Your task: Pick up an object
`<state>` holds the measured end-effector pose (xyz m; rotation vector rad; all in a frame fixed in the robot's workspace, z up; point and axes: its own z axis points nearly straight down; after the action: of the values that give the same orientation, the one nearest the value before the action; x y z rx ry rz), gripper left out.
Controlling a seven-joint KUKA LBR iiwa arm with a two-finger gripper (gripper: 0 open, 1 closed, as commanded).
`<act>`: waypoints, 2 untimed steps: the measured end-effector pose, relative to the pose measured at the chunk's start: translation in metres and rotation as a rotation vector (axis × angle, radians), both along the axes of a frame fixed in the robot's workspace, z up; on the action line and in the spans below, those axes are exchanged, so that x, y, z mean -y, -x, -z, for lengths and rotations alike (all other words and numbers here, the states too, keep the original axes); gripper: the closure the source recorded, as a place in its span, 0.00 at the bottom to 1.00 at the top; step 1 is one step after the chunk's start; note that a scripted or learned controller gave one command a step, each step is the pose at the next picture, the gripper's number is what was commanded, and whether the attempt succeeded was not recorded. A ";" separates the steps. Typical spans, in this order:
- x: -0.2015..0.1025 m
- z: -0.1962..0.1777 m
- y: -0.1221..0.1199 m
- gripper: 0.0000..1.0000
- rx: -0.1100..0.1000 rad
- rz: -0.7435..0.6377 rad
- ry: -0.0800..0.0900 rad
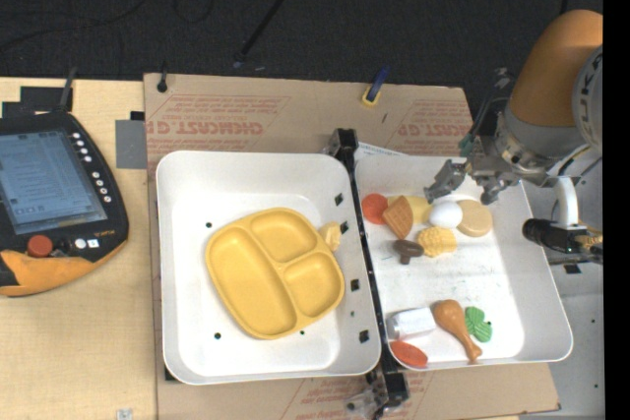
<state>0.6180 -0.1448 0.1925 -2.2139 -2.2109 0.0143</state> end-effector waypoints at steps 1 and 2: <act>0.000 -0.008 -0.003 0.00 0.013 -0.002 0.002; -0.005 0.056 0.000 0.00 0.009 -0.004 0.001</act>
<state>0.6184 -0.1401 0.1365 -2.2143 -2.2199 0.0053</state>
